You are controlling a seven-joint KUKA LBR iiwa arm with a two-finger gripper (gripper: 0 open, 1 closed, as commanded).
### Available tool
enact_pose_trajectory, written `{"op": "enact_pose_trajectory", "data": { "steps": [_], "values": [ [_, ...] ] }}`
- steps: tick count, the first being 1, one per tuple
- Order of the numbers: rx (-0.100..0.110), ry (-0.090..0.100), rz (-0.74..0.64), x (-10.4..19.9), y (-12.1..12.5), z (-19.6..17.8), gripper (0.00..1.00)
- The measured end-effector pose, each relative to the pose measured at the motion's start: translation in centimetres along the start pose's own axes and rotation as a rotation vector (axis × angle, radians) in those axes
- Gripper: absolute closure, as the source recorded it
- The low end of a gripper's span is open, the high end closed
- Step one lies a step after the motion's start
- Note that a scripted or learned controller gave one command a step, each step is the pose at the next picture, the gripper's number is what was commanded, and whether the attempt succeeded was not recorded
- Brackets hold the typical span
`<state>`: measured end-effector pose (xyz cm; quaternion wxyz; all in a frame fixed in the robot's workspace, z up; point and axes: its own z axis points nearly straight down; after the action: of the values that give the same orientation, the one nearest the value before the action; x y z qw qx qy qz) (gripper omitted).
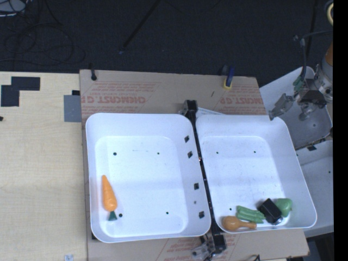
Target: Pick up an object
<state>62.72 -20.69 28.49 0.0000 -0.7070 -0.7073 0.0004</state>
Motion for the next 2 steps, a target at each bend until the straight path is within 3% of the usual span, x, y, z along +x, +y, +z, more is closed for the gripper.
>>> {"op": "enact_pose_trajectory", "data": {
  "steps": [1, 2],
  "values": [
    [-0.003, 0.002, -0.005, 6.1, 1.8, -3.4, 0.00],
    [-0.006, 0.003, -0.009, 14.2, 1.7, -9.9, 0.00]
  ]
}}
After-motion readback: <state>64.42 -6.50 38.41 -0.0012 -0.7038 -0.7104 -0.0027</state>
